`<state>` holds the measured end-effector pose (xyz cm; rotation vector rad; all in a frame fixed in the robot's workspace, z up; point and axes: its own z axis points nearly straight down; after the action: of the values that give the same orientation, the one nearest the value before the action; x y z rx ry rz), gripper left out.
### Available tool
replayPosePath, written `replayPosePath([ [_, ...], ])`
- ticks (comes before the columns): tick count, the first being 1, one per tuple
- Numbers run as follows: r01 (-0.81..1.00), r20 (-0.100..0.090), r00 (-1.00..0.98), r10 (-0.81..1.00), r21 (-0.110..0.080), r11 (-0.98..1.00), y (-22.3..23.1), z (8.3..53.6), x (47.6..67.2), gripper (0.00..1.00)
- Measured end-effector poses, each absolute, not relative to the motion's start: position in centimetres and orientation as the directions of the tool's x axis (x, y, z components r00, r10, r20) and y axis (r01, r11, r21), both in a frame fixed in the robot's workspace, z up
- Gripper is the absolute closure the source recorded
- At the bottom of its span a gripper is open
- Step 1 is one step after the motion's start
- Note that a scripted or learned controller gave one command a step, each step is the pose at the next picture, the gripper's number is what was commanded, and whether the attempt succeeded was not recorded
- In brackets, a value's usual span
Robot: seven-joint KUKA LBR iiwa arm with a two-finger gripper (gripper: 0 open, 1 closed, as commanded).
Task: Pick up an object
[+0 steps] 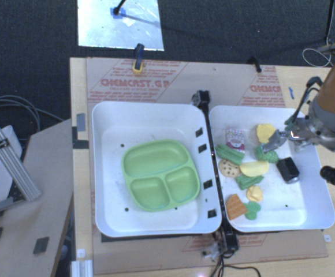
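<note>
The gripper (276, 140) hangs over the right bin (315, 212), just above a green toy (267, 154) and beside a yellow piece (265, 133) (whether its fingers are spread or closed, I cannot tell). More toy food lies left of it. The left bin (107, 172) holds a green divided plate (160, 174).

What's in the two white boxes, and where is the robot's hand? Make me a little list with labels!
left bin: a green divided plate
right bin: toy food in a cluster, with a cookie, green beans, a yellow piece and an orange piece
other item: a small black object right of the food
end effector: over the right bin's far side, by a green toy
fingers: too unclear to judge
</note>
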<state>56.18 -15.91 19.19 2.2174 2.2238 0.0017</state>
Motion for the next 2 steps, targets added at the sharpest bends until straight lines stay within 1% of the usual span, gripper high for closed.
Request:
replayPosePath([
  [1,1.000,-0.004,-0.007,1.000,0.022,0.007,-13.6,43.9,51.2,0.00],
  [2,1.000,0.004,-0.002,1.000,-0.014,0.002,-11.3,17.5,50.3,0.00],
])
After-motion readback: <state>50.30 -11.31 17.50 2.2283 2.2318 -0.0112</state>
